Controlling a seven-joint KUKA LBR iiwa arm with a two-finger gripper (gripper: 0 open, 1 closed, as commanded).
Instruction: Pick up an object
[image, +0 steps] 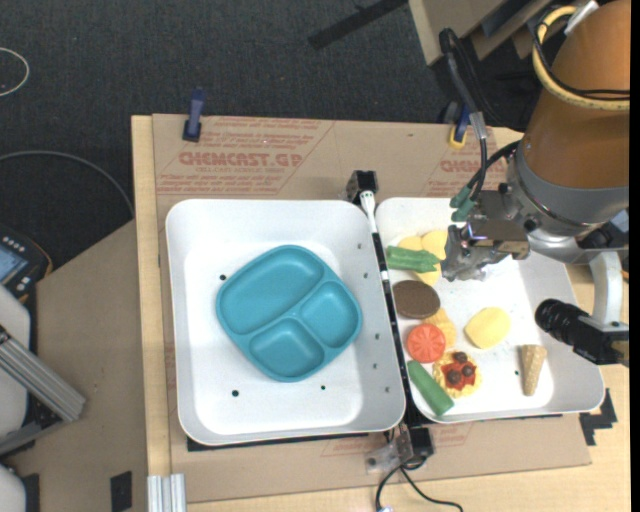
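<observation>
My gripper hangs low over the upper middle of the right bin, close above the toy food. Just left of it lie a green bean pod and a pale yellow piece. Below them sit a brown patty, a red tomato slice, a yellow lemon-like piece, a small pizza slice, a green pod and an ice-cream cone. Nothing shows between the fingertips.
The left bin holds a blue divided plate. A black clip sits at the top of the seam between the bins. The arm's orange and grey body looms over the right bin's upper right.
</observation>
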